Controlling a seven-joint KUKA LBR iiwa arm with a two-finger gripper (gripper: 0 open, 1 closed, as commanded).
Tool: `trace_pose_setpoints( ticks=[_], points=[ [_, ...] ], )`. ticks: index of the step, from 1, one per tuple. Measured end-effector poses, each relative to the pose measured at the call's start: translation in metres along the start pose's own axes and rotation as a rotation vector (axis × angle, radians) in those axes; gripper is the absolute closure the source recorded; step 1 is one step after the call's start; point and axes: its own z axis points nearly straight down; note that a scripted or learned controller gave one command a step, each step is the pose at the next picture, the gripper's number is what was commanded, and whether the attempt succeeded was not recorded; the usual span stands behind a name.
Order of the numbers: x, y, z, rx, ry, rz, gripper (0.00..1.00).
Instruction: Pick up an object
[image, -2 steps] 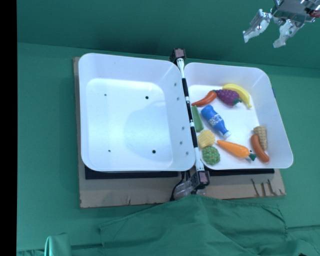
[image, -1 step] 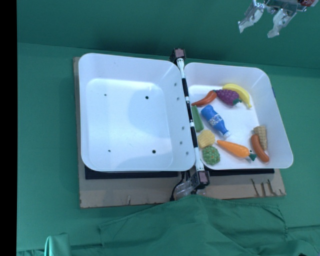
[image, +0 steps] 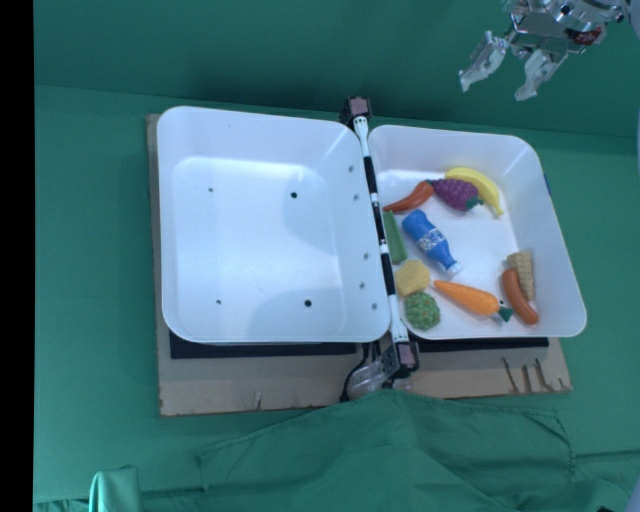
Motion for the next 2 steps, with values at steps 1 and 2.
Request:
trace_pose_setpoints(
  ticks=[1,2],
  points=[
    [0.000,0.000,-0.020,-0.013,-0.004,0.001,1.00],
    [-0.005,-0.059,0.059,0.003,0.001,0.002,1.00]
  ],
)
